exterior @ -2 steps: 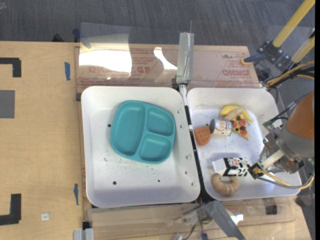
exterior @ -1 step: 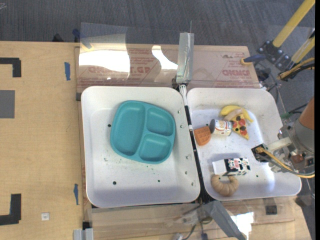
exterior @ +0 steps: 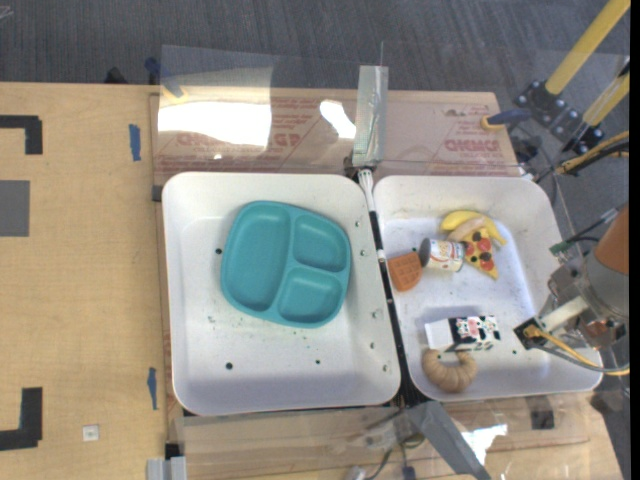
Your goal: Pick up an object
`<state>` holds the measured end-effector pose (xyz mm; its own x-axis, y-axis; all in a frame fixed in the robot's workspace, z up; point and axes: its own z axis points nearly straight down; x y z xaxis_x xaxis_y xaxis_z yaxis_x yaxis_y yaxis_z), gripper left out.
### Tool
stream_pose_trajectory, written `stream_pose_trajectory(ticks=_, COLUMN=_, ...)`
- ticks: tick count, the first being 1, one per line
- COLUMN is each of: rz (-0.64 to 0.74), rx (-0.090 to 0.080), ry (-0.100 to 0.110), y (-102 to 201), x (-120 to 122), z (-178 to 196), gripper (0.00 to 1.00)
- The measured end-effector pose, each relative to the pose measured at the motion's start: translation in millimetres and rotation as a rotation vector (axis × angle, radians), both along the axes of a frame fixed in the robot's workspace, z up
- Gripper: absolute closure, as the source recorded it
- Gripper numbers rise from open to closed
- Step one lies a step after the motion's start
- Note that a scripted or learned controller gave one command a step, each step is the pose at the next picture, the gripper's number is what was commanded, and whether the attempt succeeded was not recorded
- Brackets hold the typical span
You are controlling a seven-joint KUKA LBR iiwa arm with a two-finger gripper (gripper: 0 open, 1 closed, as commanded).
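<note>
The right bin [exterior: 530, 203] holds several small things. A yellow banana [exterior: 460, 220] lies at the back beside a pizza slice [exterior: 486, 249]. A small white can [exterior: 444, 255] lies on its side next to an orange-brown wedge [exterior: 405, 271]. Nearer the front are a black-and-white carton [exterior: 462, 331] and a tan croissant [exterior: 450, 369]. My gripper [exterior: 578, 298] hangs at the right rim of this bin, to the right of the carton and apart from every object. Nothing shows in its grasp.
The left bin [exterior: 190, 268] holds a teal divided plate [exterior: 286, 264]. A ridge [exterior: 382, 288] separates the two bins. A clear upright panel [exterior: 370, 118] stands behind them. Yellow framing [exterior: 590, 38] rises at the back right.
</note>
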<state>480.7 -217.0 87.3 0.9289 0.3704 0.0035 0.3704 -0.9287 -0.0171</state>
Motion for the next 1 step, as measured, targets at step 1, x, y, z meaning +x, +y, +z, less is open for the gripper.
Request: stream_pose_trajectory(ticks=1, rz=0.002, rx=0.001, ry=0.001, y=1.3, x=0.3, z=9.5, gripper=1.0)
